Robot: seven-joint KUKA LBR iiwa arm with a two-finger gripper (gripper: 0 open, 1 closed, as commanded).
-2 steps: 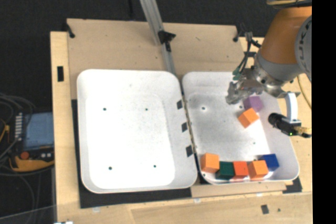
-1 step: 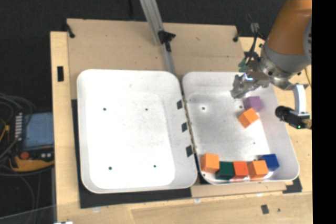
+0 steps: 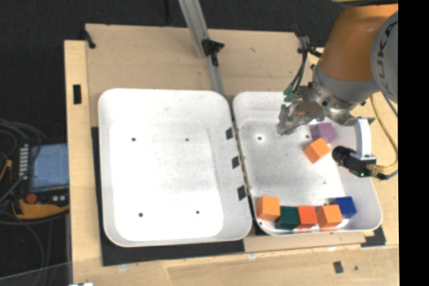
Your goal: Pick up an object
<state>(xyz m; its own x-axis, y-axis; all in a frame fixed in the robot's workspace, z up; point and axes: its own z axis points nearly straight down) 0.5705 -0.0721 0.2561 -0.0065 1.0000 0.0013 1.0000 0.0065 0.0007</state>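
So far nothing looks lifted; the gripper (image 3: 289, 118) hangs low over the upper part of the right bin (image 3: 268, 104), and no block shows between its fingers; whether it is released or clenched I cannot tell, since the wrist hides too much of it. The nearest candidates are a purple block (image 3: 324, 130) and an orange block (image 3: 318, 150), just beside each other and a little to the right of the gripper, near it but apart from it; the purple one is partly covered by the arm (image 3: 352, 50). Along the bin's near edge lies a row of blocks, packed close: an orange one (image 3: 269, 207), a green one (image 3: 289, 217), two more orange (image 3: 308, 215) (image 3: 330, 215), and a blue one (image 3: 345, 205) at the right end; all rest on the bin floor. The left bin (image 3: 107, 164) holds no blocks. By my reading the pick is at its approach stage, or at an attempt that has caught nothing; what remains is the whole of it: closing on a block, likely the purple or loose orange one, and raising it clear of the bin.
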